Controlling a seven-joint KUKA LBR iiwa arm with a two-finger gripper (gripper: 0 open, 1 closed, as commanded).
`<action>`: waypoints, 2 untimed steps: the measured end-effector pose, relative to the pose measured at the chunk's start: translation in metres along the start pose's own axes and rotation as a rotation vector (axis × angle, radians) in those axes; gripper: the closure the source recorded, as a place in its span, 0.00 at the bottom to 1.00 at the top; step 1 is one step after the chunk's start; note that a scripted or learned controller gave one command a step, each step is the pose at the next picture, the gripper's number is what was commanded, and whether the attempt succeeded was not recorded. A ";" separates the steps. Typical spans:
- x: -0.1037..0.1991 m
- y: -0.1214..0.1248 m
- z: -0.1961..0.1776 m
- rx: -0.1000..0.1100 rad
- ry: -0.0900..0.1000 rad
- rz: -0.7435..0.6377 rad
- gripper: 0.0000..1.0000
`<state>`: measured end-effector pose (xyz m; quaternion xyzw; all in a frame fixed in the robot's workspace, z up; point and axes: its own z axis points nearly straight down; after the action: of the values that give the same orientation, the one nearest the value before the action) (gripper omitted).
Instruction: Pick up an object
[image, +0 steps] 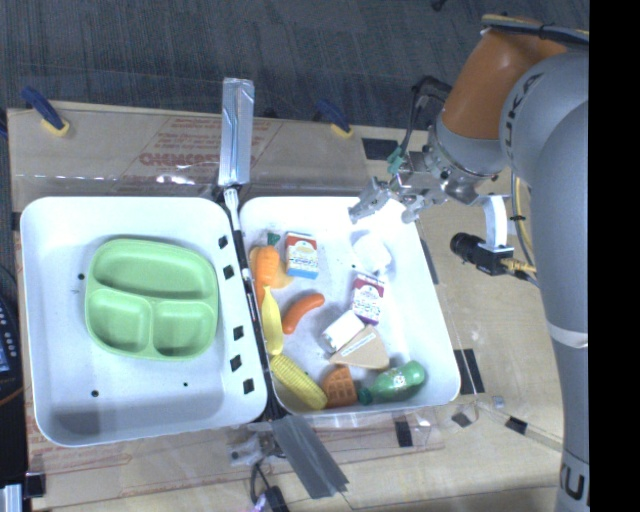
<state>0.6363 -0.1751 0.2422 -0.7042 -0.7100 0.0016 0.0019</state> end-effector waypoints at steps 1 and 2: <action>0.064 0.009 0.144 0.001 -0.001 -0.027 0.00; 0.065 0.010 0.134 0.002 0.000 -0.032 1.00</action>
<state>0.6447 -0.1098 0.1081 -0.6927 -0.7213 0.0023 0.0023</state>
